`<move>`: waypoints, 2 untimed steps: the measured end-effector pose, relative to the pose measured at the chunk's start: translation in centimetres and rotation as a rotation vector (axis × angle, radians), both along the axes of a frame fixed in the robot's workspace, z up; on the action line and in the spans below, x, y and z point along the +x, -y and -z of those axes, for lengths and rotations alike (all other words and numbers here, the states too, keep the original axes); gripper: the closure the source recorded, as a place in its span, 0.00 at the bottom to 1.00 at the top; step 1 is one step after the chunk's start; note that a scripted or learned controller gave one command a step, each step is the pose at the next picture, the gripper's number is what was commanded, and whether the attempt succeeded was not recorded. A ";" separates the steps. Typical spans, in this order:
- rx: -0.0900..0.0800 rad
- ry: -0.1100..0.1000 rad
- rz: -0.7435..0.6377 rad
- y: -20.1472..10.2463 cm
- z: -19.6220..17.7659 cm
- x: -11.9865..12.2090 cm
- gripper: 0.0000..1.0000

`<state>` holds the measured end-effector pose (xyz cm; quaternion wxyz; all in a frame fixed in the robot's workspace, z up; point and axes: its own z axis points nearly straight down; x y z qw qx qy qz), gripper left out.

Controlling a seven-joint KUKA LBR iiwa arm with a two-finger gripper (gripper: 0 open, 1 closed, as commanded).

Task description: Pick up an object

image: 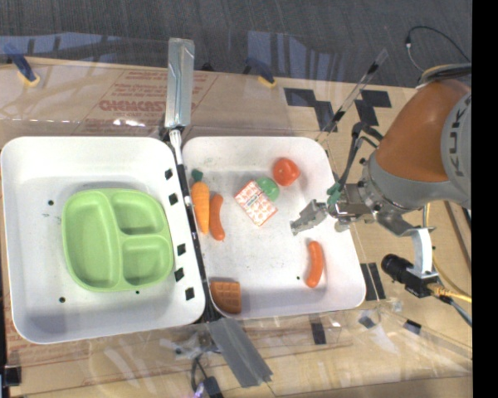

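The right bin (232, 152) holds a carrot (201, 206), a small sausage (217, 216), a red-and-white patterned packet (256, 203) with a green piece (270, 186) beside it, a red tomato (285, 171), an orange hot dog (314, 263) and a waffle-like brown piece (226, 293). My gripper (305, 220) hangs over the right part of this bin, above the hot dog and right of the packet. Nothing shows between its fingers.
The left bin (25, 172) holds a green divided plate (116, 239). A metal strip (179, 81) stands behind the seam between the bins. Cardboard and tape surround the bins.
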<state>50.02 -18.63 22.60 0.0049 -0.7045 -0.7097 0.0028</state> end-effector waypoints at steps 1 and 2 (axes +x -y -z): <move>0.004 0.000 -0.216 2.4 11.8 -0.2 0.00; -0.001 0.008 -0.163 -2.6 13.6 4.7 0.00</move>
